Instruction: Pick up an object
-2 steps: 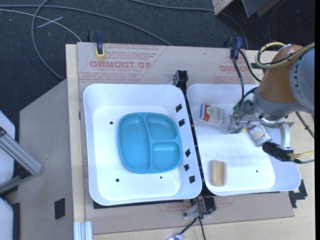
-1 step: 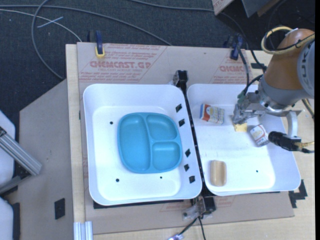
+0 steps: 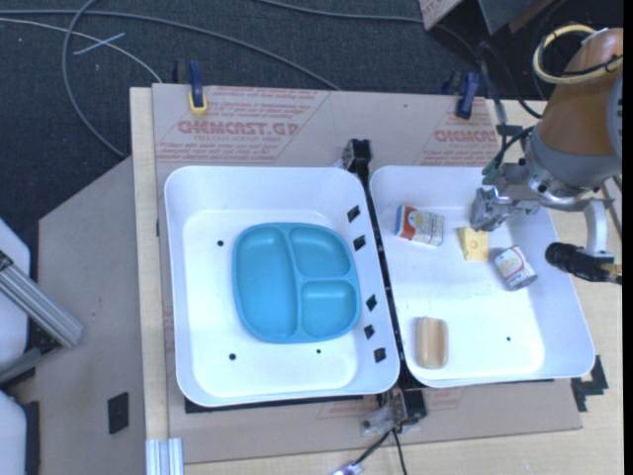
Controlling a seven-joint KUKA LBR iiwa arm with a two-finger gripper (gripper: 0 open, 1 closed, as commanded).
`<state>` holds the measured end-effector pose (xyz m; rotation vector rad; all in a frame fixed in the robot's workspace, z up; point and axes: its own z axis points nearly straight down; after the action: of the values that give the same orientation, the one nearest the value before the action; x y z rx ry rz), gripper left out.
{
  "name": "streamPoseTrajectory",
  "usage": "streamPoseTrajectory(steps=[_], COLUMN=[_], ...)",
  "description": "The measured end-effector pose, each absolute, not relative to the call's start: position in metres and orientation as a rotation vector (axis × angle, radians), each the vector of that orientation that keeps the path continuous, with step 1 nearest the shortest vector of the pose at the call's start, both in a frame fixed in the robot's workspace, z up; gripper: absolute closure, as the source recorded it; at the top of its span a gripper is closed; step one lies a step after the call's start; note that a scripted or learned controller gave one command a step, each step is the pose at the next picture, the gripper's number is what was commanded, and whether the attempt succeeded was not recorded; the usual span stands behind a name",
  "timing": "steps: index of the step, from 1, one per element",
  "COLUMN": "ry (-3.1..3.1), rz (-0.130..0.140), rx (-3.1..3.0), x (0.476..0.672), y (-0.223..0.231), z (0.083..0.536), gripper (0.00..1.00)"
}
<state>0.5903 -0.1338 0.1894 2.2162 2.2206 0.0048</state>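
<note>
Your end effector hangs low over the right bin, just above and touching-close to the yellow block; from this slanted view you cannot tell how it is set, so treat the grasp as unconfirmed. No object sits visibly in it. Candidates all lie in the right bin: the yellow block just under the tool, the small carton to its left, the small can just to its right, the tan piece well apart near the front wall. The left bin carries only the blue divided plate. Risks, as judged: the block is small and tilted, so a descent slightly off centre may push it aside or pinch a corner and drop it on lift. The can lies near enough that you may nudge it and roll it. Watch the bin wall behind the wrist for contact.
</note>
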Motion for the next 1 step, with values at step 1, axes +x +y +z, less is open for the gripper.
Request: streamPoseTrajectory(steps=[1], ry=[2.220], rz=[0.006], rx=[2.215], x=[0.5930], y=[-0.1278], z=[0.2352], gripper=[1.00])
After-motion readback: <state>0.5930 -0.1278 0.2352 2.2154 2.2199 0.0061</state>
